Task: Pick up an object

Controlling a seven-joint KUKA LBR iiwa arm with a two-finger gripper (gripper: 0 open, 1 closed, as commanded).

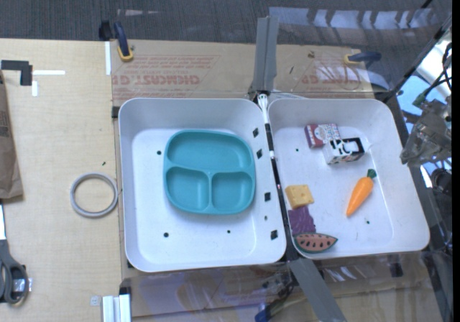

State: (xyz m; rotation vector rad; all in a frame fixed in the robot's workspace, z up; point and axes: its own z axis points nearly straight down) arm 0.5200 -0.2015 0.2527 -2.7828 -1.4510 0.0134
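Orange carrot, cracker, watermelon slice and two small cartons all lie loose in the right bin, so nothing is picked yet, while the gripper waits at its right rim, grip state unclear.

Off-task items, placed from the jaws:
- Grey tape ring: flat on the wooden bench, far from the jaws, beyond both bins.
- Scissors: farther still, at the bench's near left edge, partly cut off.
- Brown paper bag: at the left edge, farthest out.
- Cardboard sheet: behind the bins, reversed red print.
- Blue clamp: at the cardboard's far left corner, well away from the jaws.
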